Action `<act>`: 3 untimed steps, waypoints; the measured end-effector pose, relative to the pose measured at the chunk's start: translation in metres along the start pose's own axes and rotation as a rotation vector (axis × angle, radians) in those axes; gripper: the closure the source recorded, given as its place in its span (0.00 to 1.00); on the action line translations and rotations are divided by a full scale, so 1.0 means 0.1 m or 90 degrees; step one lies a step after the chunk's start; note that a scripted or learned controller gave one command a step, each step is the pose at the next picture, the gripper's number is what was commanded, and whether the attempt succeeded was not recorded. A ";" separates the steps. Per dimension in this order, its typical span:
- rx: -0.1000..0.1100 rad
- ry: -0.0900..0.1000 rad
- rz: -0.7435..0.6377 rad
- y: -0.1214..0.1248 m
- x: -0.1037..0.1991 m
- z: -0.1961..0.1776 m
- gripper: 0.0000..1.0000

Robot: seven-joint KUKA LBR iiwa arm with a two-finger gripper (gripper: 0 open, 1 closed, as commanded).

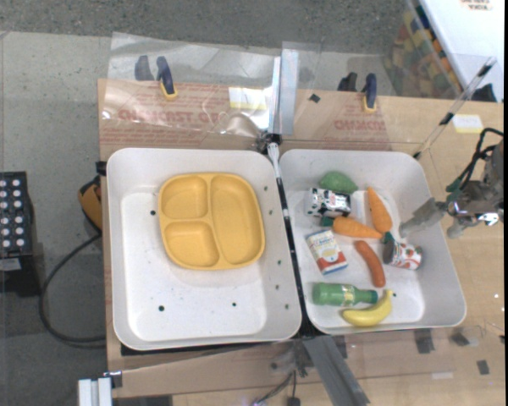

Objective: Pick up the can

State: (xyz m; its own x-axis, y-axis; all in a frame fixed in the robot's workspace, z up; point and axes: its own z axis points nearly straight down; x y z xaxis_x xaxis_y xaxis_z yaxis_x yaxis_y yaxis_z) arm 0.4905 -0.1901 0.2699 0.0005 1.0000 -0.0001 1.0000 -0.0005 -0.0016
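Jaws near one can point(404, 256), two carrots point(356, 227) point(379, 211)

even, soft overhead light, faint shadows, glare on the clear plastic sheet point(212, 83), slightly grainy.

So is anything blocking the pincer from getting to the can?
Nothing visible does. The pincer sits at the right bin's right rim, and the can lies just inside, with bare bin floor between them. The sausage and carrots lie on the can's far side.
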 end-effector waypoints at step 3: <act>-0.001 -0.001 -0.202 -0.11 -0.01 1.77 0.00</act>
State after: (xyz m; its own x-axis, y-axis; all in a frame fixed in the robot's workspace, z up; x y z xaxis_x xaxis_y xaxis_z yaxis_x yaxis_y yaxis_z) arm 0.4788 -0.1910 0.0931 -0.3110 0.9504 -0.0014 0.9504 0.3110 -0.0001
